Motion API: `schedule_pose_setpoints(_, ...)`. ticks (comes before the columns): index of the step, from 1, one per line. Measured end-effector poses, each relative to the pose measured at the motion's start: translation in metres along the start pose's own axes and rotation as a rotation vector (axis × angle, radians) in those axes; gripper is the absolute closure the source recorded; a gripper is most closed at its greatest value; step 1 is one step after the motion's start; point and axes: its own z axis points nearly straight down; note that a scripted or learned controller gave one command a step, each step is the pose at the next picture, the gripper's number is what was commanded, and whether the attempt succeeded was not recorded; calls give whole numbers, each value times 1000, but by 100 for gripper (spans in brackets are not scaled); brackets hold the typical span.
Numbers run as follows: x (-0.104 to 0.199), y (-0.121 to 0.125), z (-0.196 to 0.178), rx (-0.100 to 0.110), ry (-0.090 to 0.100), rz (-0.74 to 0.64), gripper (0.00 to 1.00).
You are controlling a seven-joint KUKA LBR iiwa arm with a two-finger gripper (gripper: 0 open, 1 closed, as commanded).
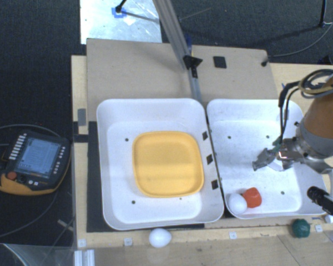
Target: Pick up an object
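**In the right bin's near corner: two small objects, gripper above and to the right of them**

In the near-left corner of the right bin sit the likeliest targets: a small orange-red object and a white ball, touching or very nearly so, the ball tucked against the bin's sloping wall. The orange piece looks squat, with no clear long axis from this angle; whether it is a cup, a block or something else is hard to make out.

The gripper hangs over the middle of the same bin, farther from the camera than the pair and slightly to their right. So the orange object lies toward the near edge and a little leftward from the fingertips, near but not under them. My judgement is that the coming move turns on this offset: a short shift toward the near-left corner before any descent, with the wall and the ball crowding the grasp on one side.

The finger assembly is a grey, blurred shape seen at a slant. Nothing appears between the fingers, but I cannot tell how far apart they stand.

Outward from there, the left bin holds a yellow square plate, well apart from the gripper. On the bench outside the bins lie a white egg-like object just beyond the left bin's near rim and a dark green ball by the right bin's near-right corner. The arm's wrist and orange band are cut off at the frame's right side.
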Motion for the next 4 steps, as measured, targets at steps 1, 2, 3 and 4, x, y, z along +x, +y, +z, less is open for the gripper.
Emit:
schedule_pose_setpoints(1,1,-2,42,-1,0,0,0)
schedule_pose_setpoints(2,1,-1,30,-6,-1,0,100)
schedule_pose_setpoints(3,7,-1,-31,-10,-1,-1,100)
schedule_pose_setpoints(4,1,5,-76,-8,-1,-1,100)
